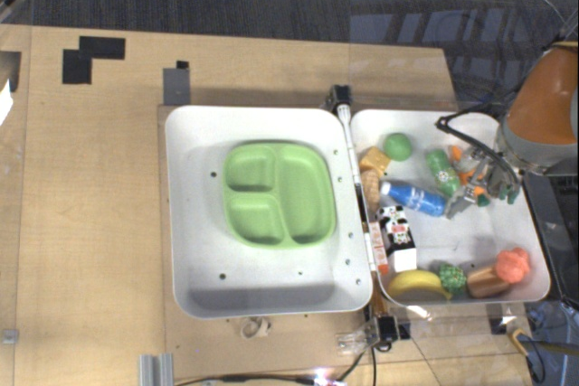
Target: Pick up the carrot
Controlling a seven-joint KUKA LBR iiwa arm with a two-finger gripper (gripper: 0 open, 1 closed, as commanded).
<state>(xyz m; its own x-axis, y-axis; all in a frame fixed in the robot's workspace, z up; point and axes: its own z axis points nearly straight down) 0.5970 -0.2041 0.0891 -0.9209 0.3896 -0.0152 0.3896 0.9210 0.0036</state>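
my gripper [484,185] is down in the right bin [534,235], up near its far right side, with my orange-banded arm [543,104] coming in from the right edge. the carrot [463,160] looks like the small orange bit right at my fingertips, just left of the gripper next to a green bottle [441,167]. it's mostly hidden by the gripper and cables, so i can't tell for sure whether it's between my fingers or just beside them, and honestly i can't tell if the fingers are apart or closed either.

rest of the right bin: a green ball [396,145] at the back, a tan piece of food [373,162] by the left wall, a blue bottle [414,197] lying on its side in the middle and reaching toward my gripper, and a small black and white carton [395,229] below it. along the front edge there's a banana [416,284], a bit of broccoli [451,277], a brown sausage-like thing [487,283] and a pinkish orange lump [513,265].

the left bin [194,285] has a green divided plate [276,194] sitting in the middle, three compartments. both bins sit side by side on the wooden bench [81,221].
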